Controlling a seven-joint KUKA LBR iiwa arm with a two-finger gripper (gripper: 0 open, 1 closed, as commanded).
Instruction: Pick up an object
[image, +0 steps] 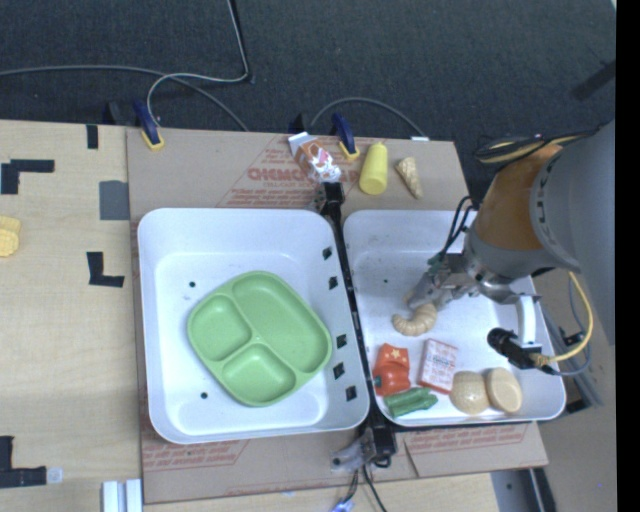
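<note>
Right bin (380, 235): the tool (424, 298) is lowered near the bin's middle, fingertips just above a croissant (415, 320). The croissant is pale tan, curved into a crescent, with a ridged surface, lying flat on the bin floor. Whether the tool's fingers touch or enclose it cannot be determined; their spacing is unclear.

Along the right bin's near edge: a red packet (392, 367), a green piece (409, 402), a white-and-red carton (437, 364), and two tan bread rolls (486, 391). Beside the right bin, to its left, the left bin (160, 250) holds a green divided plate (259, 337).
</note>
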